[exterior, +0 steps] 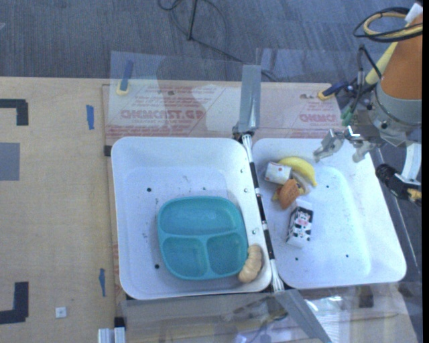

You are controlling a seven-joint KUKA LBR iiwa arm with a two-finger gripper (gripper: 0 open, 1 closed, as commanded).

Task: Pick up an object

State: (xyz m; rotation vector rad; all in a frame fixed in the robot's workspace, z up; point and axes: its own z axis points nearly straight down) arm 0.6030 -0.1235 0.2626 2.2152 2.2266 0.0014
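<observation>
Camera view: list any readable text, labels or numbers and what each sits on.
"CHEMCAST GP", pale red, on the clear film behind the left bin; letters faint, reading uncertain.
The same kind of red print behind the right bin, cut off and too blurred to read.
Small black-and-white carton in the right bin: printing on it is too small to read.
No other text legible.

1. I'm looking down at a robotics lab bench, plywood-topped and marked with black and blue tape.
2. Two white bins are sitting side by side, ringed by clear shields.
3. Loose cables are trailing over grey carpet behind.
4. Toy food and a teal tray are lying inside as test props.
</observation>
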